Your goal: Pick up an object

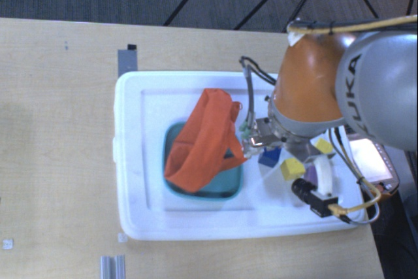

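arm: reached in from the right over the white bin on the bench | gripper: jaws seen clenched on orange cloth | orange cloth: draped over teal container | blue block, yellow block: beside the wrist

One fixed camera looks down aslant on the white bin from above.

teal container mostly under orange cloth, arm covering right bin
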Tool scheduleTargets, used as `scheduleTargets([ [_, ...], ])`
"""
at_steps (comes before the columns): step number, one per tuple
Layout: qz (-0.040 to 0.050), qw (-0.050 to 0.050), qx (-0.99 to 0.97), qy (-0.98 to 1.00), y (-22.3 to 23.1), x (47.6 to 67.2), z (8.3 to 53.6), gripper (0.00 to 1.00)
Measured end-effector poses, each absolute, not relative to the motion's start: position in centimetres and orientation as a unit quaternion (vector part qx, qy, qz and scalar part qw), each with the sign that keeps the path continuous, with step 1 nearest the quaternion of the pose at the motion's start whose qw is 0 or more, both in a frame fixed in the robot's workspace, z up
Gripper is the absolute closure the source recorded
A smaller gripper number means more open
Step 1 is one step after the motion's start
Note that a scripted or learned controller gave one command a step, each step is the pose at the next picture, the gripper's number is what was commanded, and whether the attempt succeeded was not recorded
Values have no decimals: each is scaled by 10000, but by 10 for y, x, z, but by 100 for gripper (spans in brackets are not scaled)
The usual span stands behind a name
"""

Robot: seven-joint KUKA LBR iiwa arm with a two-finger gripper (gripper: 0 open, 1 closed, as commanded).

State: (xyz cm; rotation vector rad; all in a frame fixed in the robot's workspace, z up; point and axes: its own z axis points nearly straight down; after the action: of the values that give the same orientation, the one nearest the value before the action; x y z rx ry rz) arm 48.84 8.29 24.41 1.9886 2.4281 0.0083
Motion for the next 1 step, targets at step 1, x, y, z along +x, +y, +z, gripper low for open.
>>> scheduleTargets([
  [1, 18, 9, 6690, 7432, 152, 546, 250, 100],
])
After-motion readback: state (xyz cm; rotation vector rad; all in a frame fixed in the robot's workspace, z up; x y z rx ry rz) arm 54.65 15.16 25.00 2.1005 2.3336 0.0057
